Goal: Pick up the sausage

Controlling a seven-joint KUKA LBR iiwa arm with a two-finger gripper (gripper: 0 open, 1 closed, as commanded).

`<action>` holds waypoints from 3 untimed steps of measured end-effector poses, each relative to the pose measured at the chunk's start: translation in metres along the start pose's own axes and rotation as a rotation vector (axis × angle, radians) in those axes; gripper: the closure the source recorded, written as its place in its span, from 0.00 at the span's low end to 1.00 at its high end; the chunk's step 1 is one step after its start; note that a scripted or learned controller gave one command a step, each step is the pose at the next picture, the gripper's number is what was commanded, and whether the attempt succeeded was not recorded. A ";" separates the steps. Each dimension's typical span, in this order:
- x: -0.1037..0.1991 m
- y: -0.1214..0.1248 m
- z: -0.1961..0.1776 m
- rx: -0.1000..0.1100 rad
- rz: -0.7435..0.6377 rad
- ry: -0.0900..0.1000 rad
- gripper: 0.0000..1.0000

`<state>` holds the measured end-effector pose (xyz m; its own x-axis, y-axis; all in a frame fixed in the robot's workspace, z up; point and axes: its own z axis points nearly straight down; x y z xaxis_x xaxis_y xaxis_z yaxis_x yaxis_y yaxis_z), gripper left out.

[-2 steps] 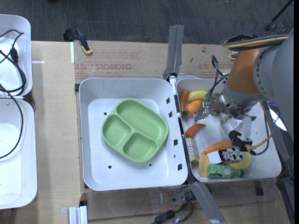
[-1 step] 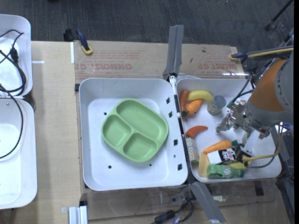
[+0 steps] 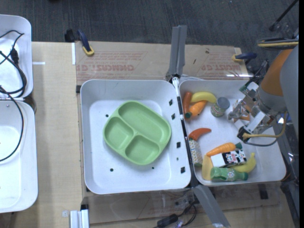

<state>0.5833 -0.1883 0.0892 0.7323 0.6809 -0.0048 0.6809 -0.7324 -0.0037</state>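
**Spotter:** Take me across from the left. What is in front of you?

**Me:** The left bin (image 3: 90, 127) holds a green plate (image 3: 137, 133) with three compartments, and none of it matters for this job. Everything I care about sits in the right bin (image 3: 273, 167).

**Spotter:** Where is the sausage?

**Me:** I take it to be the reddish-brown piece standing lengthwise along that bin's left wall, at the far corner: the sausage (image 3: 187, 100). A carrot (image 3: 197, 109) lies just beside it, seemingly touching, with a banana (image 3: 203, 97) just beyond the carrot. A red pepper (image 3: 199, 133) lies nearer the camera, apart from them.

**Spotter:** And your claw?

**Me:** My claw (image 3: 241, 112) hangs over the right side of the same bin, past a small can (image 3: 219, 107). At this slant I cannot tell how far open it is. The sausage lies in the bin well apart from it, so it is certainly not in my grasp.

**Spotter:** So which step is this?

**Me:** The approach, I judge; the pick has not begun. Next I must travel left across the bin, over the can, and come down on the sausage.

**Spotter:** What does that call for?

**Me:** A narrow, well-aligned descent. The wall crowds one side and the carrot the other, so I could easily nudge the carrot or close on it by mistake.
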 end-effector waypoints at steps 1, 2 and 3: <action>0.043 -0.052 -0.063 0.000 0.006 0.000 0.00; 0.040 -0.087 0.001 0.002 0.109 -0.001 0.00; 0.039 -0.087 -0.006 0.006 0.107 -0.005 1.00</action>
<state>0.5527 -0.0986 0.0951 0.8010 0.5986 -0.0108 0.5985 -0.8010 -0.0091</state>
